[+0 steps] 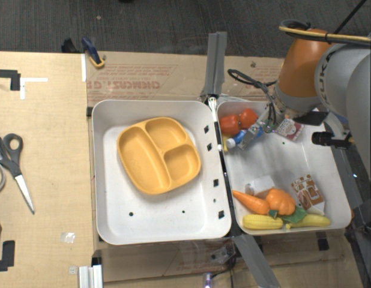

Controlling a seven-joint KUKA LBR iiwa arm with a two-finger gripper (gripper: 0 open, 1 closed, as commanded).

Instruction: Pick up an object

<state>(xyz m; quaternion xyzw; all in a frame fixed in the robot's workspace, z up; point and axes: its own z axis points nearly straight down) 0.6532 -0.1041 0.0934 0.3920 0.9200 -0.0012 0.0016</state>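
So you have nothing lifted yet: your tool (271,123) hangs low at the far end of the right bin (317,179) beside the tomato (230,124) and blue bottle (242,138), its grip impossible to judge.

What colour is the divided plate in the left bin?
Yellow-orange plate, seen in the camera view.

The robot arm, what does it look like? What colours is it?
The arm is thick, rounded and grey, with a shiny orange band above the wrist. Thin black cables loop beside it, and a yellow-edged black strap crosses its top.
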